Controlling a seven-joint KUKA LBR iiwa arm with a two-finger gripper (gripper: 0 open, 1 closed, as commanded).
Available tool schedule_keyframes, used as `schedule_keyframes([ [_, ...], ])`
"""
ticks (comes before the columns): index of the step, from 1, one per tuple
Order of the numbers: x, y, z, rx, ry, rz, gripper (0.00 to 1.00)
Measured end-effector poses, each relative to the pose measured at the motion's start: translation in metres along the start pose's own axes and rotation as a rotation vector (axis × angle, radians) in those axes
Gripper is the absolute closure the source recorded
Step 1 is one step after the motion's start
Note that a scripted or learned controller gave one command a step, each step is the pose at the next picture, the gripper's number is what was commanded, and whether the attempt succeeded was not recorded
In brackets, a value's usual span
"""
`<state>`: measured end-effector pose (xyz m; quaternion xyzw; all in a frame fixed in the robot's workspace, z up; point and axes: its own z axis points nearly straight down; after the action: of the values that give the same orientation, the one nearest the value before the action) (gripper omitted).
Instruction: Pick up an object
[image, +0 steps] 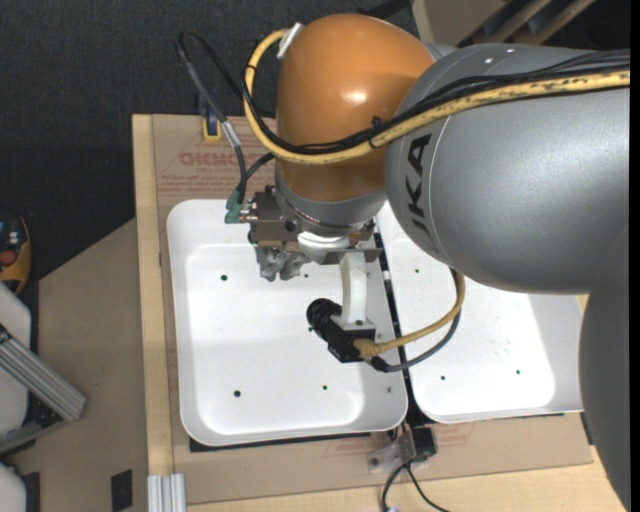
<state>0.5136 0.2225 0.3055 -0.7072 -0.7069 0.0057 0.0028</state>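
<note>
My gripper (274, 264) hangs low over the far middle of the left white bin (215, 395), pointing down at the bin floor. The big grey arm with its orange band (340, 90) reaches in from the right and hides the far right part of that bin and much of the right bin (490, 385). I can make out nothing held under the gripper. What lies beneath the wrist is hidden.
The two bins sit side by side on a brown cardboard sheet (150, 300). Their shared rim runs just right of the gripper. A grey metal rail (40, 375) lies off the bench at the left.
</note>
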Motion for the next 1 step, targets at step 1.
schedule_keyframes([
  [1, 0.002, -0.0365, -0.0004, -0.006, 0.003, -0.002, 1.0],
])
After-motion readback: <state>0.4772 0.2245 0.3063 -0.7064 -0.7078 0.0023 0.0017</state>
